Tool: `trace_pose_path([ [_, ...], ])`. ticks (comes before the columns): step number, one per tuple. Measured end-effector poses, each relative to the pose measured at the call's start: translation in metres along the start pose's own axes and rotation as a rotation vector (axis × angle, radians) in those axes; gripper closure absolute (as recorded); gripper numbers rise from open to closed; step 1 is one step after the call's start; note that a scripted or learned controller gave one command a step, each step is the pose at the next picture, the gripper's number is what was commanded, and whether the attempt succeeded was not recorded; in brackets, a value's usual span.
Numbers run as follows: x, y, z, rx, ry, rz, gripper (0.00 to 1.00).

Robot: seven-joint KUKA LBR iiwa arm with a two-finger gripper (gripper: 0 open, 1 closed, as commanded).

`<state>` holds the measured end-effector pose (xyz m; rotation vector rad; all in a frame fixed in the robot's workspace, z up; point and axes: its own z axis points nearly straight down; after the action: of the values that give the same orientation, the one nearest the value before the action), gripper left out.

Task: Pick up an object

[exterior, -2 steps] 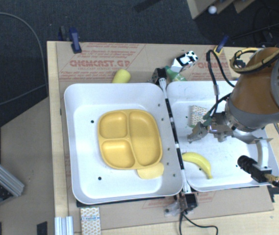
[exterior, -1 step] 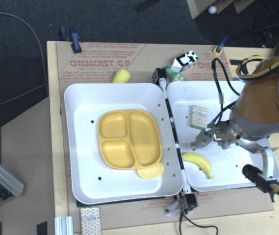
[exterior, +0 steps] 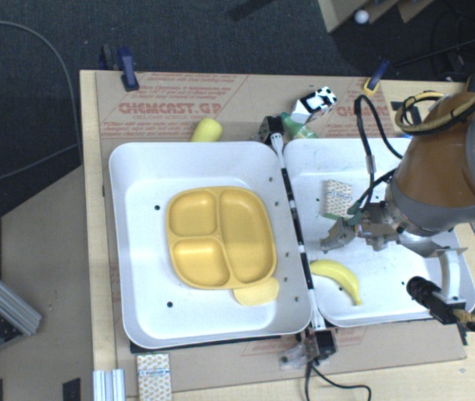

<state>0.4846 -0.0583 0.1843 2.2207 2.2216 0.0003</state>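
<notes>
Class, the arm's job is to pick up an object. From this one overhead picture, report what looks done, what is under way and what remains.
Done: the arm has reached into the right bin, its gripper low over the floor. Under way: it hovers between the patterned square and the banana; nothing visibly sits between its fingers. Left: gripping and lifting something. The yellow divided plate lies untouched in the left bin.

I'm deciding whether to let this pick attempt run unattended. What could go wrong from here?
1. The gripper is low in the right bin, between the patterned square piece and the banana; it might close on neither.
2. The banana lies near the divider beside the left bin, so a nudge could wedge it there.
</notes>
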Motion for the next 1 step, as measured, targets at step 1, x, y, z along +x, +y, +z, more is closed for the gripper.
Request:
trace_pose_path([
  [1,-0.0383,-0.0022,0.0875,-0.008,0.000,0.000,0.00],
])
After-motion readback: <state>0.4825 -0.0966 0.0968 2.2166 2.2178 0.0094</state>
